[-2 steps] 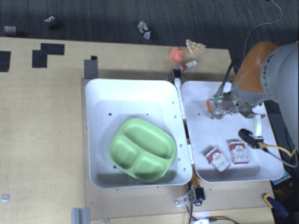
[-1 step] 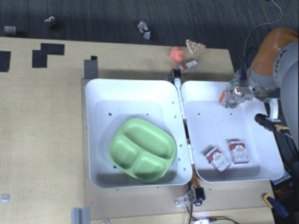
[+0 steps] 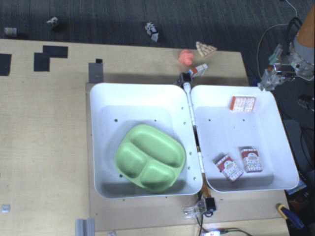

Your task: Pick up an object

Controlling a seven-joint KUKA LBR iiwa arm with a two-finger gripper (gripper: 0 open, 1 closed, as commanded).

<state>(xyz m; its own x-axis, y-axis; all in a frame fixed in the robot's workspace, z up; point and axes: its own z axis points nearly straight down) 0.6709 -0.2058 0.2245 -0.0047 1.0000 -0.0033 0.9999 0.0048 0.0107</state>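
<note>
Partly cut off, tool (image 3: 269, 78) — fingers unclear.

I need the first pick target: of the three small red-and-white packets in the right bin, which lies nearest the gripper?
The packet at the far edge, alone near the gripper; the other two lie together at the near side.

End effector (image 3: 268, 80) at far right.
</note>
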